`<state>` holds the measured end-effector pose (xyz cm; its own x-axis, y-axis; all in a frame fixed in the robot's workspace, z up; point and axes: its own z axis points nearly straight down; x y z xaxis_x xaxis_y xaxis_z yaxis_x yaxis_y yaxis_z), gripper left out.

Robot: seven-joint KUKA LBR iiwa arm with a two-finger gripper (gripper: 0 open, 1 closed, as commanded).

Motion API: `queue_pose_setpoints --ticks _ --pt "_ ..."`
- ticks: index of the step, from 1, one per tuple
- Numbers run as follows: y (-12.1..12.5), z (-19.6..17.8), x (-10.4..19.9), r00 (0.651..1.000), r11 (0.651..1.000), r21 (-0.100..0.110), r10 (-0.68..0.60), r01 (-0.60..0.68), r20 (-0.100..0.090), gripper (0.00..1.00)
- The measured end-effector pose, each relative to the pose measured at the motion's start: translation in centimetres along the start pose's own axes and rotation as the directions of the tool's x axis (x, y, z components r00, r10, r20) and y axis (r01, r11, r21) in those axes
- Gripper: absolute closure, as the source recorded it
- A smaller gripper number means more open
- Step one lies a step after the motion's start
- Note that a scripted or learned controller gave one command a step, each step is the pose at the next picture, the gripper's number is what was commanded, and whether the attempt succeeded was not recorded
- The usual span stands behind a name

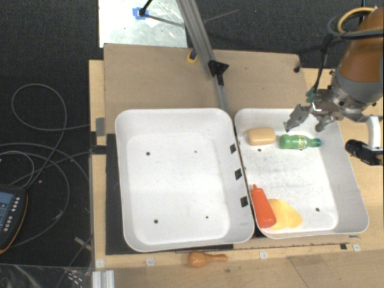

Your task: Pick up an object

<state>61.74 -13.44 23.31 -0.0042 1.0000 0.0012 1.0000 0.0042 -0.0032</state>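
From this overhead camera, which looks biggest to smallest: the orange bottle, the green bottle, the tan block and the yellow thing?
1. Orange bottle
2. Yellow object, partly hidden behind the orange bottle, so its rank is unsure
3. Green bottle
4. Tan block, close to the green bottle in size

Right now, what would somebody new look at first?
Probably the orange bottle lying in the right bin by its near left corner, next to a yellow thing. Then the green bottle and tan block near the bin's far edge, with the gripper hanging above them.
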Motion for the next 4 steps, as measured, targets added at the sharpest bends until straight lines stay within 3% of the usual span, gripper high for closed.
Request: queue_pose_setpoints --ticks 1,3,4 --pt "0.1 -0.3 0.0 1.000 1.000 -0.004 -0.001 0.001 0.001 0.00" --pt "-0.4 12.0 0.9 1.000 1.000 0.002 0.003 -0.003 0.000 0.00" --pt "-0.4 14.3 0.9 1.000 1.000 -0.002 0.003 -0.003 0.001 0.00"
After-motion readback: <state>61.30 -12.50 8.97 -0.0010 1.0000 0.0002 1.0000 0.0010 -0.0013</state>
